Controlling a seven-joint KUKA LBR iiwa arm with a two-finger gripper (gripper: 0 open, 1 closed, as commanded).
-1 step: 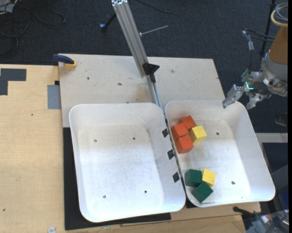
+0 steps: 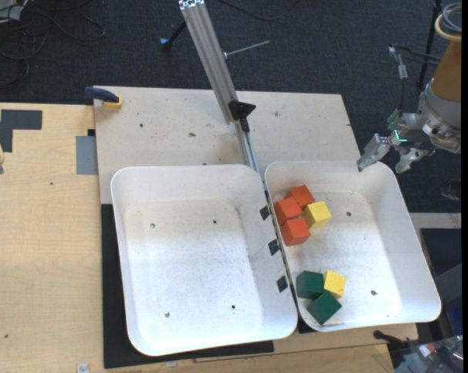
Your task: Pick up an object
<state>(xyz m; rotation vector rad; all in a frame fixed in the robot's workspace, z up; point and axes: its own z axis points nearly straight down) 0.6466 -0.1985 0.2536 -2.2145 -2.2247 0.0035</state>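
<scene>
We are seeing the blocks (image 2: 302,214) lying in the right bin (image 2: 389,286), well apart from the end effector (image 2: 389,148); it is hovering at that bin's far right corner, arm slanting in.

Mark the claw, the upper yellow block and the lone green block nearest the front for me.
claw (image 2: 389,152): camera view, midway between its fingertips.
upper yellow block (image 2: 319,213): camera view, middle of its top face.
front green block (image 2: 324,308): camera view, middle of its top face.

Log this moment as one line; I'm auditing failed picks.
gripper: above right bin's far right corner, holding nothing | blocks: orange, yellow, green in right bin | pick: not begun
</scene>
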